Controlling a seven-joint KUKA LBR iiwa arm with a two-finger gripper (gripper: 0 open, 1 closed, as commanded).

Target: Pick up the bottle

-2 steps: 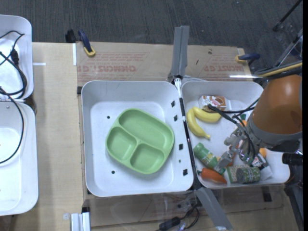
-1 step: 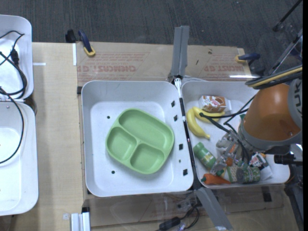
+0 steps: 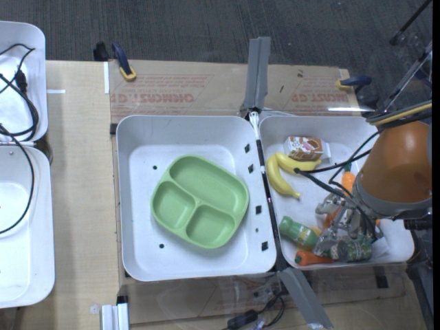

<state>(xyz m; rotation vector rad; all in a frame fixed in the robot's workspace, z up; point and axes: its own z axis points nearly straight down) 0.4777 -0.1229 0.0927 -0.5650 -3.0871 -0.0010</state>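
Hovering low in the right bin [image 3: 275, 126], the jaws [image 3: 342, 227] (state impossible to tell) should center over the green bottle [image 3: 298, 231], avoiding the banana [image 3: 280, 176].

Arm's orange band [image 3: 402, 160] is running off the right edge. Gripper [image 3: 342, 227] is blending into clutter; finger state unreadable. Bottle [image 3: 300, 232] is lying partly under it. Packet [image 3: 305, 147] label is blurring.

A pale wooden bench [image 3: 75, 184] fills the lower frame, with dark grey carpet [image 3: 206, 12] across the top. Brown cardboard [image 3: 179, 91], printed in red, lies along the bench's far edge, held by blue-and-yellow clamps [image 3: 124, 62] at upper centre-left and upper right.
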